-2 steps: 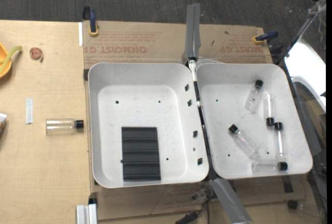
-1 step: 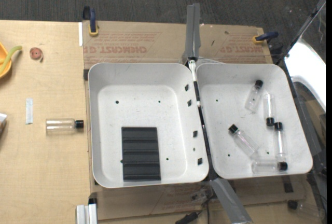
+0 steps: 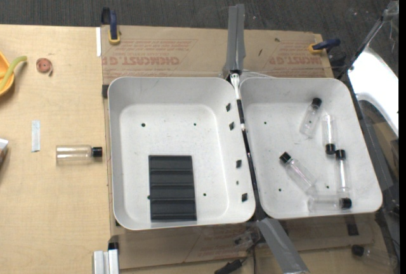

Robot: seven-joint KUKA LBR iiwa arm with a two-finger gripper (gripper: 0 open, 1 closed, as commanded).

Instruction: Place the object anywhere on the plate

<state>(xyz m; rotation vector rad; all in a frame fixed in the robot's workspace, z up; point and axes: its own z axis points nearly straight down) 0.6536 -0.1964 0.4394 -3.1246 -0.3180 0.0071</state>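
Note:
A black ribbed plate lies flat in the front part of the left bin. Several clear vials with black caps are scattered in the right bin. One vial lies near the back, another slants across the middle, and a third rests against the front wall. Two more lie end to end along the right side, around.
On the wooden bench left of the bins lies one more clear vial. A white strip, a small red disc and a yellow object sit further left. Clamps hold the cardboard behind the bins.

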